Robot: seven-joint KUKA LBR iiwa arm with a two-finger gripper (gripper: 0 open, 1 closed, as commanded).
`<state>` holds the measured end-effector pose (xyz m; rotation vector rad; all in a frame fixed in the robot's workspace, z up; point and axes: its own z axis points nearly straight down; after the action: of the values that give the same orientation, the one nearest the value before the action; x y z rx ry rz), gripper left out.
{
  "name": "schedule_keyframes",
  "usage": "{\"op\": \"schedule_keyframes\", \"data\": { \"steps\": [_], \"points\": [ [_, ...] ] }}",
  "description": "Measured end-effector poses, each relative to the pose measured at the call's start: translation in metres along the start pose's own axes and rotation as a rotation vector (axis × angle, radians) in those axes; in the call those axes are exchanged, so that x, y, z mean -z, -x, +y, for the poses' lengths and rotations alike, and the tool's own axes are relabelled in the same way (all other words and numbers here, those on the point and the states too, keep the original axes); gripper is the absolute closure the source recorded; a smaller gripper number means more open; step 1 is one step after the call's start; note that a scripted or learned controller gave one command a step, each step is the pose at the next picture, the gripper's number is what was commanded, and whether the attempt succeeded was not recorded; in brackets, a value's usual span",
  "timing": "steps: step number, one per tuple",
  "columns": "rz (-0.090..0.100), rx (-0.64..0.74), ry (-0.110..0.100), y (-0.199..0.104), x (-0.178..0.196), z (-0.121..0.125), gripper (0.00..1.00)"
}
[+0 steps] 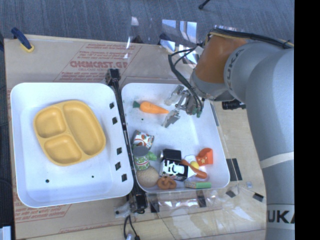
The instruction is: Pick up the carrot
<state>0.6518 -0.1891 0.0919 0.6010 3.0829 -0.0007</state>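
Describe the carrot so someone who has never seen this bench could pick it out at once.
Look in the right bin, at its far end near the claw. The carrot lies there alone on bare white floor: a small orange cone with a green tip pointing left. The other toys are heaped at the near end, so it is the one loose piece.

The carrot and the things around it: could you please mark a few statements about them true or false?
1. The carrot lies in the right bin. True.
2. The gripper holds the carrot. False: it is just right of it, the jaws open with nothing between them.
3. The yellow tray sits in the left bin. True.
4. The carrot rests on the yellow tray. False: it lies on the right bin's floor.
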Motion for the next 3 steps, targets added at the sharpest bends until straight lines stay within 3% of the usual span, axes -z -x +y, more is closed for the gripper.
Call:
{"op": "schedule_keyframes", "data": {
  "steps": [1, 2, 3],
  "points": [
    [0.005, -0.411, 0.0, -0.026, 0.0, 0.052, 0.0],
    [0.001, -0.454, 0.0, -0.027, 0.0, 0.068, 0.0],
    [0.0, -0.446, -0.001, -0.027, 0.011, 0.07, 1.0]
  ]
}}
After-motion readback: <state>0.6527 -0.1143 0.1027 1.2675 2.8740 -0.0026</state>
